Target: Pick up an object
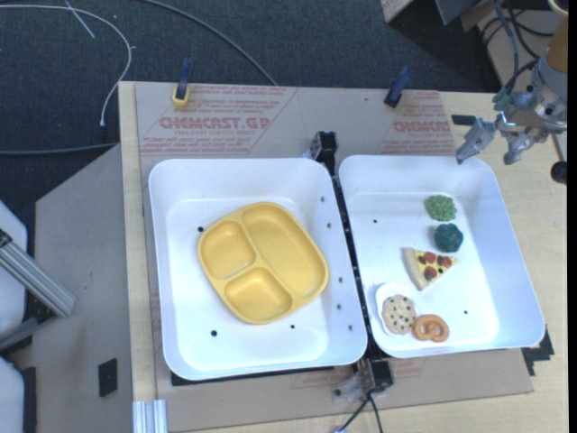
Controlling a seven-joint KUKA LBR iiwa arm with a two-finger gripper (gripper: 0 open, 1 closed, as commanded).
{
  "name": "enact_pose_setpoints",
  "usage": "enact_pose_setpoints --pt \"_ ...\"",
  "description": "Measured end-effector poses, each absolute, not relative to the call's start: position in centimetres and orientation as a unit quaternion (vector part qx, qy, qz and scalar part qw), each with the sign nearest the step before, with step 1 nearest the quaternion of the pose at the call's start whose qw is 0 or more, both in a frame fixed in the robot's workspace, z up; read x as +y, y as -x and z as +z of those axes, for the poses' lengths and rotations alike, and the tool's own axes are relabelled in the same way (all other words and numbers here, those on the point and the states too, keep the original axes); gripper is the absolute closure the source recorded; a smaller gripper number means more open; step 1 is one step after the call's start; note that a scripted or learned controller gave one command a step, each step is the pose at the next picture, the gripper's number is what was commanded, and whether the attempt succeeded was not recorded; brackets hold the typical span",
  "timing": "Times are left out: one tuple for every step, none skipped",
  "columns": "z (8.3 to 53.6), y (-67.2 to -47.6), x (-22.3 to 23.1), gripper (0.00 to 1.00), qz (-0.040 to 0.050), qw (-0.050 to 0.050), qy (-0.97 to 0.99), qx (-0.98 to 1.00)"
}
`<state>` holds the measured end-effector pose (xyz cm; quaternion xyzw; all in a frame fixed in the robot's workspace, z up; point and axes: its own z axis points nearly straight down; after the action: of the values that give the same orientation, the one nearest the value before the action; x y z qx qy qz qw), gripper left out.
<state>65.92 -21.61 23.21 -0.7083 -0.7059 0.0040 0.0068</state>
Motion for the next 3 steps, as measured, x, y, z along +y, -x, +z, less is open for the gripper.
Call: enact_pose_setpoints --pt "24.2 -66.2 -21.5 0.00 0.0001 0.000 0.707 -0.707" --pt "20.2 -66.1 -21.6 0.00 0.0004 0.001 0.707 -0.707" --pt "14.3 -65.4 -20.9 0.00 0.0016 0.003 0.707 -0.708"
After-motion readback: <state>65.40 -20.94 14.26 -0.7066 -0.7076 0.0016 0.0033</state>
